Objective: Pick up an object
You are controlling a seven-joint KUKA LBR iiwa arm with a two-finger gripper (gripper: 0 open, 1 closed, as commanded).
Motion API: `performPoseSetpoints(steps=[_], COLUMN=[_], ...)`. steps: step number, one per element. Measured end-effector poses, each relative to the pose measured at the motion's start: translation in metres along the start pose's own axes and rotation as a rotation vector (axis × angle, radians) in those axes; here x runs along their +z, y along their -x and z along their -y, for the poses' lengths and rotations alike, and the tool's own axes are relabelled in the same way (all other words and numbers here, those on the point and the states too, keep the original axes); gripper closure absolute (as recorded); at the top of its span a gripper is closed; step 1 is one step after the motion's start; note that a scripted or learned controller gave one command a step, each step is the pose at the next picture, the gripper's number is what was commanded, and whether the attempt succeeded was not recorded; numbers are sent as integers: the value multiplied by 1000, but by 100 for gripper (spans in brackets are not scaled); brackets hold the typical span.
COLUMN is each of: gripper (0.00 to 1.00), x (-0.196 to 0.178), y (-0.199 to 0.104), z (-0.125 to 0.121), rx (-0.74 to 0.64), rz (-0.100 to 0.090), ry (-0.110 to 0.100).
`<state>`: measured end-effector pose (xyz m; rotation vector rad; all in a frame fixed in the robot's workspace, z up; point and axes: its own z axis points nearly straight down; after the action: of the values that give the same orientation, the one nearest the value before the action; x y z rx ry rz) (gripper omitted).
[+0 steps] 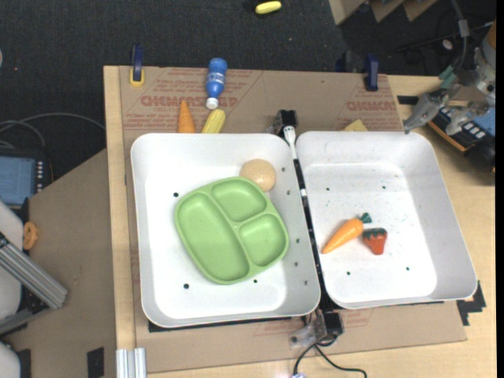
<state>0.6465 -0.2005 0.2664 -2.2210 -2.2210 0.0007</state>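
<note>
A toy carrot (344,234) with a green top lies in the right bin (409,286), and a small red strawberry-like toy (375,240) touches its right side. The left bin (157,274) holds a green three-part plate (231,228), with a beige egg-shaped object (258,174) at the plate's far edge. My gripper (429,107) hangs outside the right bin, just past its far right corner, well away from every object, with nothing in it.
On the cardboard behind the left bin lie a blue-and-white bottle (215,81), an orange cone-shaped toy (185,118) and a yellow toy (213,120). A black clip (287,121) sits where the bins meet. Cables and equipment crowd the far right.
</note>
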Motion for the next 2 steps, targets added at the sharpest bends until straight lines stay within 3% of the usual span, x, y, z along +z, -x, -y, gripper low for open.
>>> performPoseSetpoints(steps=[1,2], gripper=[0,0], x=[143,186], y=[-25,-57], z=[-17,55], rx=[-2,1], rz=[-5,-4], ry=[-12,-10])
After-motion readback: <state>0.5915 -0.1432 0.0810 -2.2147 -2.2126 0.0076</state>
